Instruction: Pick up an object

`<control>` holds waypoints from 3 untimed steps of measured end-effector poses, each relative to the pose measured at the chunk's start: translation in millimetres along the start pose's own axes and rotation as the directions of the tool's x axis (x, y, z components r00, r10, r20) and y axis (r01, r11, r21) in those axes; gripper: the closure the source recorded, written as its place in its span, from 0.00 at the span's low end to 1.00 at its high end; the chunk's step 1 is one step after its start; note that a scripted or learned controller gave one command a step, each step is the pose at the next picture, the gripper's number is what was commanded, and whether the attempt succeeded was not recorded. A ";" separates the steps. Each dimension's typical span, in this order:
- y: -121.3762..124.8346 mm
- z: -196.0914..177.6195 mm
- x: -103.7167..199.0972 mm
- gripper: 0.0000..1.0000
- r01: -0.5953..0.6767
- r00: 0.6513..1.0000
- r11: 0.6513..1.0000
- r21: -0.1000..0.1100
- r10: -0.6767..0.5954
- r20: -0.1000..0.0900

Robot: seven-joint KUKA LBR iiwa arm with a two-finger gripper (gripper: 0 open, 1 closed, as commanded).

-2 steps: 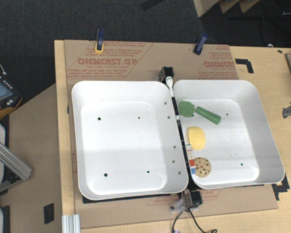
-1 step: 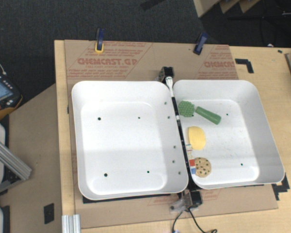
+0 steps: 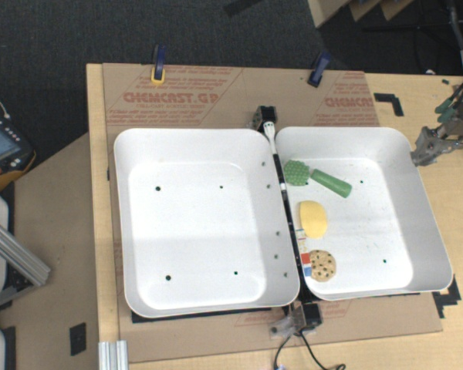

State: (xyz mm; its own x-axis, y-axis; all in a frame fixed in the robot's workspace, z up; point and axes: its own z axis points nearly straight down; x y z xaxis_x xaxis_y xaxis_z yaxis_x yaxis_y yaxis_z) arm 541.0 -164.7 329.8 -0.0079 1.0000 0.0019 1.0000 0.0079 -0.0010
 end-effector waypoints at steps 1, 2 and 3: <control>-62.2 -130.0 -21.2 1.00 -0.011 1.000 1.000 -0.017 0.011 0.008; -43.5 -34.9 21.4 1.00 -0.003 1.000 1.000 0.006 0.003 -0.001; -62.6 7.5 32.9 1.00 -0.008 1.000 1.000 0.005 0.008 0.000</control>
